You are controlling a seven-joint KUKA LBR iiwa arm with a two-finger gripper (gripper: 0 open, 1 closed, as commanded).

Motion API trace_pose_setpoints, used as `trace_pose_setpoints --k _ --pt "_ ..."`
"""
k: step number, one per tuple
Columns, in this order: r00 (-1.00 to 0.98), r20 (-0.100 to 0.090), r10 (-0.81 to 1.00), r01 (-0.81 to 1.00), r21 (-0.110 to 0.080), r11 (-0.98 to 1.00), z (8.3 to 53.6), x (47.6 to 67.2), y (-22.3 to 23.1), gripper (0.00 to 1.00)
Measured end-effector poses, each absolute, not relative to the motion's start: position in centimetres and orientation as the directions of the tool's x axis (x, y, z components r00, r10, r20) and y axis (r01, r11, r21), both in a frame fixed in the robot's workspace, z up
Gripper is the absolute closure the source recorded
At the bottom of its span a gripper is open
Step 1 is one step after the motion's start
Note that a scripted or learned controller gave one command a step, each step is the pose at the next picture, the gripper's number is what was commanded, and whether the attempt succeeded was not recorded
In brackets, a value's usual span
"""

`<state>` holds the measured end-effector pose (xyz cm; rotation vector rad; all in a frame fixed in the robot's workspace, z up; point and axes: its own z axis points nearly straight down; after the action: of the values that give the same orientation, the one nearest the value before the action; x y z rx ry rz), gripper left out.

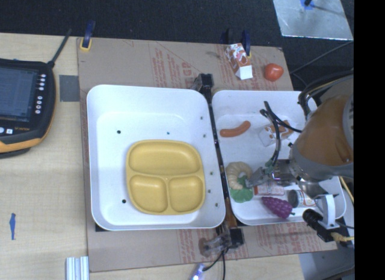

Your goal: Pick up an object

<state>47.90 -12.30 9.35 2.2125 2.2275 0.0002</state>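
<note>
The green toy (242, 193) lies just left of the tool (260, 179), pressed against a tan pastry (237, 170); whether the tool is open, I cannot tell. Crowding risks a glancing, failed grab.

Orange-edged tablet (21, 104) far left on bench; small carton (238, 59) and red ball (273, 71) on cardboard behind bins.

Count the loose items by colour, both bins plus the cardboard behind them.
Yellow: 1, the divided plate
Red or orange: 2, the sausage and the tomato
Purple: 1, the grapes
Green: 1, the green toy
Tan: 1, the round bun
Red-and-white: 1, the small carton
Total: 7
</note>
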Motion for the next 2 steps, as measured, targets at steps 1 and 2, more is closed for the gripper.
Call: trace_pose_setpoints --k 1,2 --pt "-0.005 -0.001 1.000 1.000 -0.001 0.005 17.1 56.2 -17.9 0.00" --pt "-0.005 0.001 1.000 1.000 -0.002 0.005 21.4 56.3 -11.0 0.00"
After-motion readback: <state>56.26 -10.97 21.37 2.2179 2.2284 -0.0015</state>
